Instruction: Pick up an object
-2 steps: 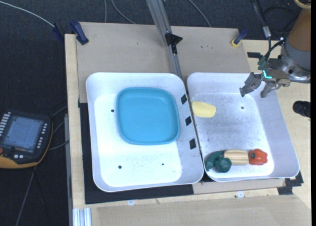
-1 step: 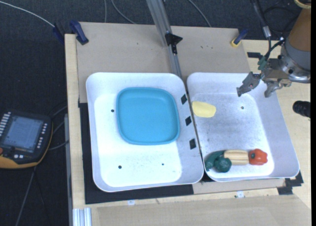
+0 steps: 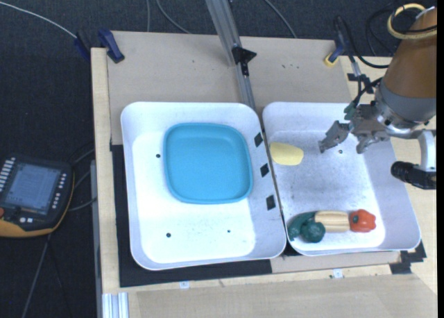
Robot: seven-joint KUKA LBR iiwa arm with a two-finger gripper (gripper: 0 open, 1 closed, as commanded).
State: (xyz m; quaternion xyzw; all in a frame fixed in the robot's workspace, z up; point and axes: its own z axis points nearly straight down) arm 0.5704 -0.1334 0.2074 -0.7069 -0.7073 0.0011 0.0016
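Four objects in right bin (image 3: 395,191), gripper (image 3: 350,139) spread and empty above it, yellow piece (image 3: 286,154) nearby, blue plate (image 3: 207,162) left.

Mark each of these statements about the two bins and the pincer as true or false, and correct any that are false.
1. A blue plate lies in the left bin. True.
2. The pincer grips the yellow object. False: the pincer is over the right bin, apart from the yellow object, with nothing between its open fingers.
3. The green object, the tan object and the red object lie in a row near the right bin's front edge. True.
4. The yellow object is in the left bin. False: it lies in the right bin, near the divide between the bins.
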